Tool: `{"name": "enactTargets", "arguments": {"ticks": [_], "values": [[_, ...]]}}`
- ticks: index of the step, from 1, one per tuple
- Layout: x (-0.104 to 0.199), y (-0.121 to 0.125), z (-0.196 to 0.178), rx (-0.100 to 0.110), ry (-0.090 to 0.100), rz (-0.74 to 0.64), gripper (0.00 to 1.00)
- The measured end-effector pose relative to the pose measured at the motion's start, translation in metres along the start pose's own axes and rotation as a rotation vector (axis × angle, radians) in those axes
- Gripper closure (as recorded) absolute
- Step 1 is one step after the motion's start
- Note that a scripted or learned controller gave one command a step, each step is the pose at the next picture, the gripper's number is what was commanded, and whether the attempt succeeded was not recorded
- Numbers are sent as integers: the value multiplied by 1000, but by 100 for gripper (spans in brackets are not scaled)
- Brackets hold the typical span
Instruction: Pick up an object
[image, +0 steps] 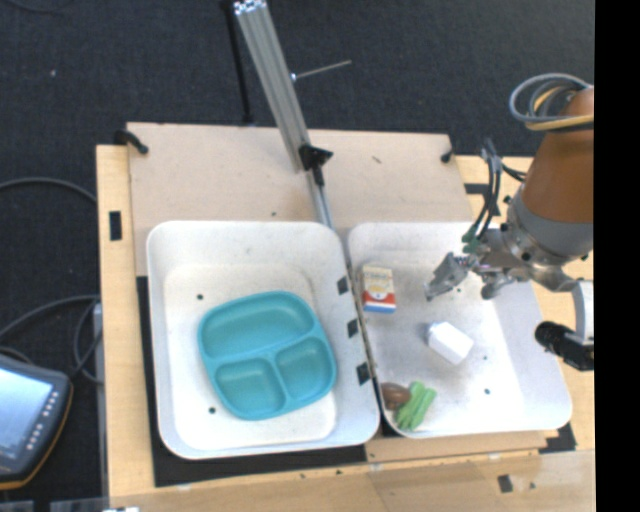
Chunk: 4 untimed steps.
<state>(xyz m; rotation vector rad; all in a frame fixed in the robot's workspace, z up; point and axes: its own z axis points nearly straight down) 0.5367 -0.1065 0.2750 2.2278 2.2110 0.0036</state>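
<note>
- Camera view, downward slant over bench: two shallow white bins side by side, left bin (170, 300) bearing a teal divided tray (266, 352), right bin (530, 400) bearing the candidates for pickup.
- Right bin contents: small carton (378, 289) with red and blue print near the left wall; white block (450, 342) near the middle; green item (418, 406) touching a brown item (395, 394) at the near left corner.
- Arm (560, 190) entering from the right, orange band above the wrist; gripper (468, 276) poised over the upper middle of the right bin, between carton and white block, nothing seen between its fingers.
- Pincer state: two dark prongs seemingly spread apart, so judged open, though small and partly blurred.
- Step in hand, as judged: approach, before any grasp; no object yet lifted.
- Next move, as judged: choice of one target, most likely white block or carton as nearest; alignment directly above it, descent with prongs straddling it, closure, then lift.
- Likely difficulty: carton close to the bin wall, hence little room for a prong on that side.
</note>
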Motion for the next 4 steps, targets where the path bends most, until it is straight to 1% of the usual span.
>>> {"name": "enactTargets", "arguments": {"ticks": [1, 2, 3, 4], "values": [[75, -45, 54, 8, 3, -14, 0], [68, -47, 75, 4, -1, -5, 0], [100, -46, 37, -2, 1, -14, 0], [61, -48, 76, 6, -2, -3, 0]]}}
